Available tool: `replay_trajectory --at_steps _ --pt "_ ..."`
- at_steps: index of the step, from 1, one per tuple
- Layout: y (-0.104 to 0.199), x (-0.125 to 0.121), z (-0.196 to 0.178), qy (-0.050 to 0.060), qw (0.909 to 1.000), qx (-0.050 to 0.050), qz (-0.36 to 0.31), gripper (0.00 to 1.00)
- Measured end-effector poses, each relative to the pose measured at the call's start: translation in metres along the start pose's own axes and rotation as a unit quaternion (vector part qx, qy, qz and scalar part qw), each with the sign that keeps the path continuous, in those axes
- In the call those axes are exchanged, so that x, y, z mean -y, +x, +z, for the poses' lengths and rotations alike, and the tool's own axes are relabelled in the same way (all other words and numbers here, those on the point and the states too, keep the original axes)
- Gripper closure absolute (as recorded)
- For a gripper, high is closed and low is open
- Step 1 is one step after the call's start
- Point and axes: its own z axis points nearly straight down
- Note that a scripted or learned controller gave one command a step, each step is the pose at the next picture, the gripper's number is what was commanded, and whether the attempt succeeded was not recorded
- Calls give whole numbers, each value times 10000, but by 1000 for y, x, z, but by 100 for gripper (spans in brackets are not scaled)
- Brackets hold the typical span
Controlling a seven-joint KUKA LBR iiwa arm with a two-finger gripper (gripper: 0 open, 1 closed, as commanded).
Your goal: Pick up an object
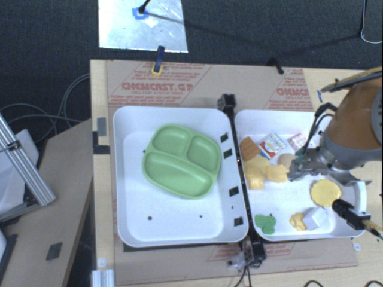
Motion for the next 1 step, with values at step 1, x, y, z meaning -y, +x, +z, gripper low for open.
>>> replay_trajectory --at_steps 1 --pt "0 -2 -65 -10 10000 2 0 100"
